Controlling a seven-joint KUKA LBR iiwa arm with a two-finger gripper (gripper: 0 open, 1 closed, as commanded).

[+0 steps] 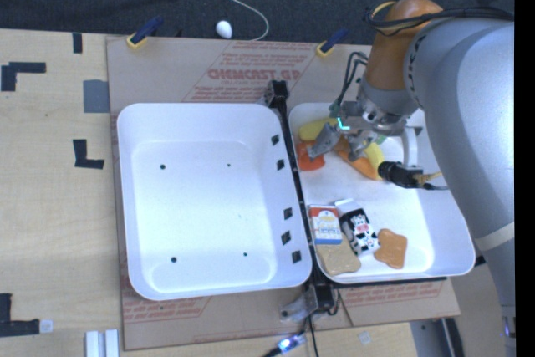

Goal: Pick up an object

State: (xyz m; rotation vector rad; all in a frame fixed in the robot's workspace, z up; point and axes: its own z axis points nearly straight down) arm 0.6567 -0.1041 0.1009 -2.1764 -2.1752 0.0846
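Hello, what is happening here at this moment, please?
A grey arm reaches into the right bin, and its gripper is low among some yellow and orange items at the far end. More small items lie at the near end. The left bin sits beside it.

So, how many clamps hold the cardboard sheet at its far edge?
2. One clamp sits at the far left corner of the cardboard sheet; the other clamp sits further right, behind the right bin. The arm may hide more.
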